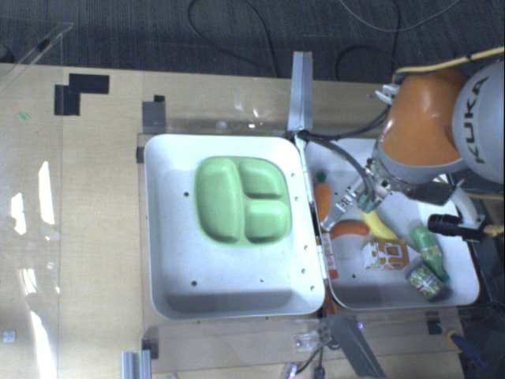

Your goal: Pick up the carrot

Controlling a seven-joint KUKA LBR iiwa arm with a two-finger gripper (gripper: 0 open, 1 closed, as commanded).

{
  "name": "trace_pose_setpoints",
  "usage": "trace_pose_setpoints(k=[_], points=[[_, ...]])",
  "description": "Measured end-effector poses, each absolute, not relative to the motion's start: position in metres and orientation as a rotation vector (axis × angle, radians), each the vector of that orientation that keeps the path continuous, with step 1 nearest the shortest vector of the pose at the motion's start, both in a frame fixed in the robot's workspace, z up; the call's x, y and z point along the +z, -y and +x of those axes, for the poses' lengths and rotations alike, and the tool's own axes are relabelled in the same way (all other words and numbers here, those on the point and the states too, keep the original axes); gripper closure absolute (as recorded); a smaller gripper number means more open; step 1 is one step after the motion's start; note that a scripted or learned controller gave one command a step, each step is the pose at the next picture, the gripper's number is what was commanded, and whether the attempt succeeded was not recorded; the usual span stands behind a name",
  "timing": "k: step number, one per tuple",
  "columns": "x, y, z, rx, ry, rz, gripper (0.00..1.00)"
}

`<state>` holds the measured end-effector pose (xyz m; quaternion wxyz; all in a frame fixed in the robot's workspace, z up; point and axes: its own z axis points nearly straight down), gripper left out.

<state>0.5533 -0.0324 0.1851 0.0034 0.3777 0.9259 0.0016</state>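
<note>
Gripper (353,199) hanging low in right bin (465,294), just beside carrot (322,200). Carrot lying against bin's left wall (partly hidden by gripper parts). Cannot tell how the claw is set. Green tray (241,200) sitting in left bin (170,290). Banana (379,226), packets lying nearby.

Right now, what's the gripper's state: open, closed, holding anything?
Gripper: cannot be told; it sits low in the right bin beside the carrot, and no object is seen in its grasp.
</note>
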Motion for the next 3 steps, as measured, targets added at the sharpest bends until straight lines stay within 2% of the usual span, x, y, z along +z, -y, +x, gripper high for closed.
trace_pose_setpoints(k=[1,2,3], points=[[0.187,0.008,0.602,0.005,-2.994,0.926,0.00],[0.186,0.048,0.554,0.003,-3.021,0.836,0.00],[0.185,0.032,0.589,0.005,-2.972,0.997,0.00]])
